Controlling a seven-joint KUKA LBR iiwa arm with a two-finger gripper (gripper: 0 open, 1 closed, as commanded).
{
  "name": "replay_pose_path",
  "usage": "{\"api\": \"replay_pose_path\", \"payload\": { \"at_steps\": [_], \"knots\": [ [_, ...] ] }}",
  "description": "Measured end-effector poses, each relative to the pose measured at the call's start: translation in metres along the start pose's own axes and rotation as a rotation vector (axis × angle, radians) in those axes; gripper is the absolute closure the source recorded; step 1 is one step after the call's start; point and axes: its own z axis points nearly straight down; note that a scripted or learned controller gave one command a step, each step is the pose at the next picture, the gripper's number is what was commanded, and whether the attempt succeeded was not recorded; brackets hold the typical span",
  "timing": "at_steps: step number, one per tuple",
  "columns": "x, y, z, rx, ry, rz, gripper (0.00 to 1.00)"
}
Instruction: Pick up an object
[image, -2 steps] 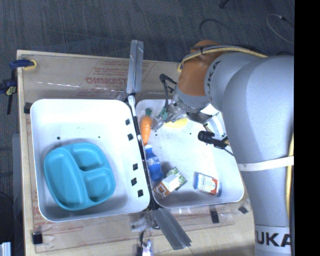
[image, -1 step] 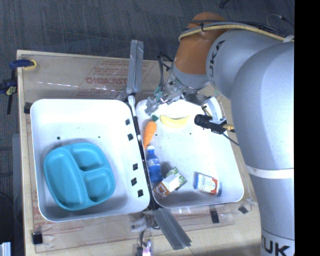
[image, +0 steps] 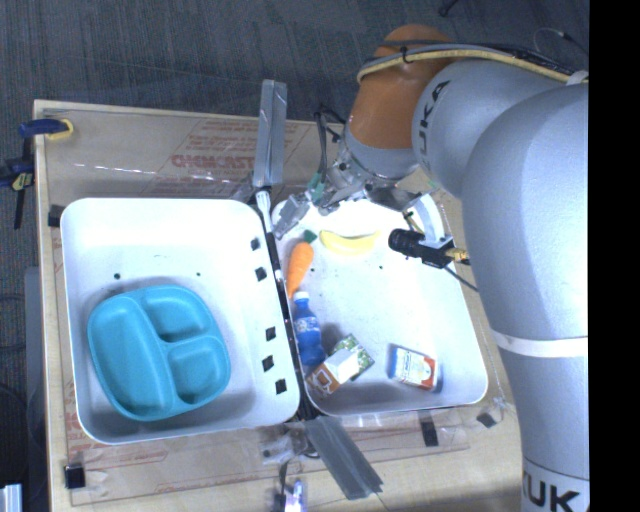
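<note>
In the right bin (image: 455, 330), an orange carrot (image: 298, 266) lies along the left wall. A yellow banana (image: 348, 239) lies just right of the carrot's top. A blue bottle (image: 307, 334) lies below the carrot. Near the front lie a green and brown carton (image: 341, 364) and a white and red carton (image: 412, 366). My gripper (image: 298, 211) hangs at the bin's back left corner, just above the carrot's upper end and left of the banana. I see nothing held in it.
The left bin (image: 100, 225) holds a blue divided plate (image: 158, 350). A divider with black clips (image: 270, 300) separates the bins. The grey arm (image: 520, 200) covers the right bin's right side. A metal bracket (image: 270, 130) stands behind the bins.
</note>
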Motion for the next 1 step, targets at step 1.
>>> {"api": "replay_pose_path", "payload": {
  "at_steps": [1],
  "knots": [
    [-0.0064,0.0010,0.0527,-0.026,0.002,-0.035,0.00]
  ]
}}
